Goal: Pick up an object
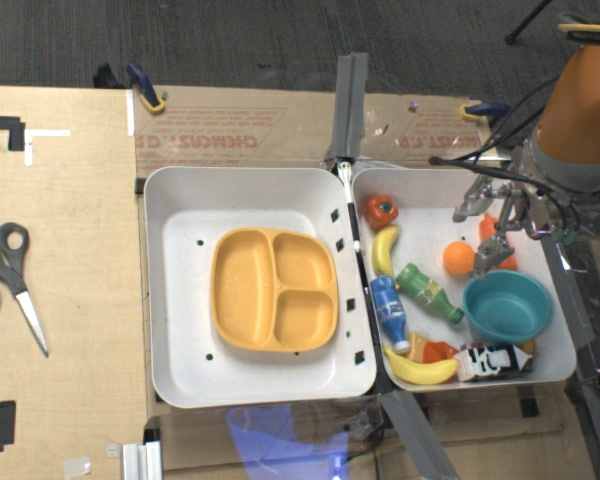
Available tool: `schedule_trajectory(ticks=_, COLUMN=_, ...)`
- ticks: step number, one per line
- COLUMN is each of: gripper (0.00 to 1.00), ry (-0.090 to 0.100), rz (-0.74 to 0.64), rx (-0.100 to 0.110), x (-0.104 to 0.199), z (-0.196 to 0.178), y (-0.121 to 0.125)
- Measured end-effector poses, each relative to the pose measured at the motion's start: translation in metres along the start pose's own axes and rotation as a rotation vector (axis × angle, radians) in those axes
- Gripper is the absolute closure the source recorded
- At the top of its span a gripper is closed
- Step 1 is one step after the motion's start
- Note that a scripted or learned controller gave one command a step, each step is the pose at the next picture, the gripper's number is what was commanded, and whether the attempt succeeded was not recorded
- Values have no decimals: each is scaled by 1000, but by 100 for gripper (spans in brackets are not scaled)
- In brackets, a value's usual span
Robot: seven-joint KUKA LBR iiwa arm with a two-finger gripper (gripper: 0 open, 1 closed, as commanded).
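A banana lies at the right bin's six o'clock edge. At the bin's three o'clock, the gripper hangs with fingers apart, holding nothing, beside an orange ball and above a teal bowl.

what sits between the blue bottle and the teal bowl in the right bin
In the camera view, a green bottle lies tilted between the blue bottle and the teal bowl.

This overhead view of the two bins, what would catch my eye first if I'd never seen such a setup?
Probably the yellow tray, lying alone in the left bin. Next, the crowded right bin: two bananas, a blue bottle, a green bottle, an orange, a teal bowl. The gripper hangs over that bin's far right part, beside the orange.
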State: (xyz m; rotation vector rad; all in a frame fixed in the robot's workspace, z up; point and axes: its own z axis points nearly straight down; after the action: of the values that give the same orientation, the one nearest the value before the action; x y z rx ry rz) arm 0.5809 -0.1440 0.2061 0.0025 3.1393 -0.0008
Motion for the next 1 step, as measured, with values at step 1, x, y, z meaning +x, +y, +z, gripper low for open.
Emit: schedule_trajectory(ticks=1, gripper=0, ry=-3, rz=0, rx=1, x=-18, z=113, y=-7)
